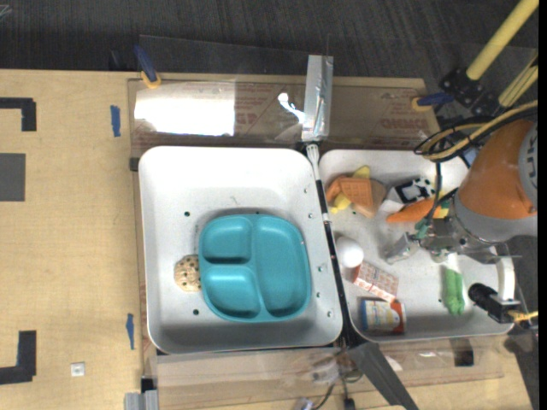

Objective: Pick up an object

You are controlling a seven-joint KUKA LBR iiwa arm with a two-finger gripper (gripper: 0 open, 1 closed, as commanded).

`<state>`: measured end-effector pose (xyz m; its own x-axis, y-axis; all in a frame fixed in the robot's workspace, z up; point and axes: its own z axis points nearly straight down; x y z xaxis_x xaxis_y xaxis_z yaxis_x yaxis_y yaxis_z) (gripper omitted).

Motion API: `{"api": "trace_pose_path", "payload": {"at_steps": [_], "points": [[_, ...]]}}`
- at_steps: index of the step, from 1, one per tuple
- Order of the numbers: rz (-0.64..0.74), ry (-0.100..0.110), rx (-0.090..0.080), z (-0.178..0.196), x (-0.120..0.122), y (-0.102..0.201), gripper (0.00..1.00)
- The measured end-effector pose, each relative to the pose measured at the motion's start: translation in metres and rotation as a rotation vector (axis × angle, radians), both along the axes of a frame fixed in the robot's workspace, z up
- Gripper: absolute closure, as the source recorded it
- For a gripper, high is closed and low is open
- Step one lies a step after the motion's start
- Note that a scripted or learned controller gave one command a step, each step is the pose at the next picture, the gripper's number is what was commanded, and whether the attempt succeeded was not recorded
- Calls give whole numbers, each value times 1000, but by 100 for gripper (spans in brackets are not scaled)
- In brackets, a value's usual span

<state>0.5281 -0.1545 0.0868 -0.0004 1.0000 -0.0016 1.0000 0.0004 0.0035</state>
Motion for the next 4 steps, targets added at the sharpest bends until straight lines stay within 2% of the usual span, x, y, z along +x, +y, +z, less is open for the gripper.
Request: {"api": "trace_pose_path", "payload": {"at_steps": [1,2,3,4], "points": [[-19,1,4,65,-47,49,0],[1,7,3,47,-50,18,0],[148,-3,-1,0,46,11,0],[-96,5,3,56,-31,-18,0]]}}
